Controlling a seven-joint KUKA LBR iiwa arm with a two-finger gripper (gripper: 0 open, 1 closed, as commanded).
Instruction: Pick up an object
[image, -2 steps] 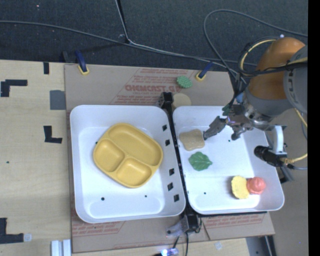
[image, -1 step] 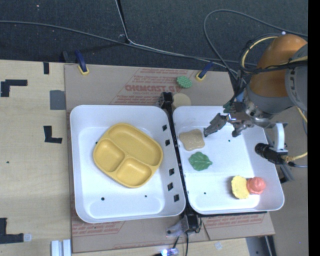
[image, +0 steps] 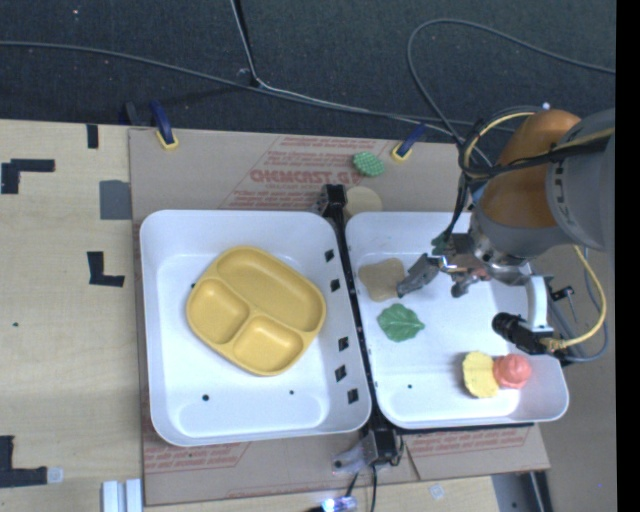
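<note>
Camera view looks down on two shallow white bins side by side on a cardboard-covered bench. The left bin (image: 165, 400) carries a yellow compartment tray (image: 256, 309), lying near its middle and turned at an angle to the walls. The right bin (image: 400, 225) carries four small things: a tan flat piece (image: 379, 279) close to the left wall, a green leaf-shaped piece (image: 400, 323) just below it, and, toward the bottom right corner, a yellow piece (image: 479, 375) touching a pink piece (image: 514, 371). A small green knobbly object (image: 368, 162) lies on the cardboard beyond the top edge of the bins.

The arm reaches in from the right, its orange band above the wrist, and the gripper (image: 437, 272) hangs over the upper middle of the right bin. Its two dark fingers (image: 416, 279) are spread apart, one pointing toward the tan flat piece and stopping just beside its right edge; nothing lies between them.

As for progress, I judge the pick not yet made: every item rests on the bin floor and the grasp is left to do. The tan flat piece looks the likeliest target, being nearest.

How high the fingertips stand above the bin floor is hard to make out from this slant, and the wrist body covers part of the bin's upper right area.
</note>
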